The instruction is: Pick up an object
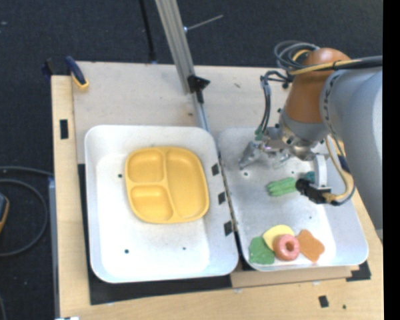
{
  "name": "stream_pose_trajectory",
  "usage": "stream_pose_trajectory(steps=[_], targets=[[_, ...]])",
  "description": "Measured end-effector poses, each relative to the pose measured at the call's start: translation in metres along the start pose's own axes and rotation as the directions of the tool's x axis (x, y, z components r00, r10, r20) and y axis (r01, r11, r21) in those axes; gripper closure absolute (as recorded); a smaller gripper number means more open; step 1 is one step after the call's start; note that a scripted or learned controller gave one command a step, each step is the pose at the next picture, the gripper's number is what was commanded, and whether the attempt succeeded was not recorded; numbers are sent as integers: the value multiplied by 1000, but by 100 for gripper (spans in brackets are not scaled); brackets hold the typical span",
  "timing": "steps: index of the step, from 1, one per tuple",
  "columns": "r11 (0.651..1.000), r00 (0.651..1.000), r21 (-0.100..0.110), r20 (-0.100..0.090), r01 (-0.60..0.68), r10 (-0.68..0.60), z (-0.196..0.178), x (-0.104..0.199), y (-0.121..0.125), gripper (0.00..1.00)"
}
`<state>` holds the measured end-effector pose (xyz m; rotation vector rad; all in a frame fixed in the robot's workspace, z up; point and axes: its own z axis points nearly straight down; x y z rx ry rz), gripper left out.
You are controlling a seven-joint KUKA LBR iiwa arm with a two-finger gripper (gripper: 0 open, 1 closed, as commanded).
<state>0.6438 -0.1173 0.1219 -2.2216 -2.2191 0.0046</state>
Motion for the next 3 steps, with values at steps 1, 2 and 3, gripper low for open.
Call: stream_pose_trajectory(steps=[1,2,3], targets=[[1000,1000,-2,1,-2,2,22,-1,0,0],[1000,1000,-8,1,-5,5,9,-2,2,100],[1000,1000,-11,1,4,-4,-56,-2,7,100]])
